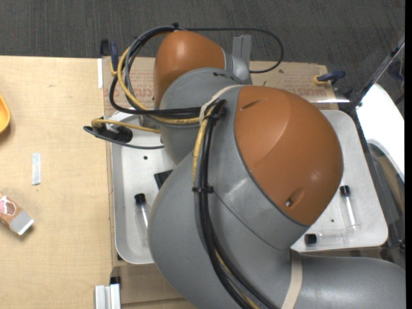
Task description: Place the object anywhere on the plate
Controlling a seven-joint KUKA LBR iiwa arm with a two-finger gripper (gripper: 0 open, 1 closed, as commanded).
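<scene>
1 large grey arm (212,237) with orange caps is seen closest to the camera, and much of both bins is covered by it. Whether the gripper is released, clenched or grasping anything cannot be told, since the wrist end is hidden beneath the arm's own bulk. Neither the task's object nor the plate can be picked out with certainty.

Beneath the arm, 2 white bins are seen: a capped tube (140,209) lies in the left bin (125,237), and another tube (348,208) lies with a small black cap (311,239) in the right bin (368,192). The step is judged best done by lowering slowly and letting go only once the object is squarely over the plate, because the smooth bin floor would let a tube roll.

To the left, a wooden bench top (58,108) bears a white strip (36,169) and a small packet (14,215). Beyond, cardboard (290,76) is seen behind the bins, then dark carpet (64,11).
</scene>
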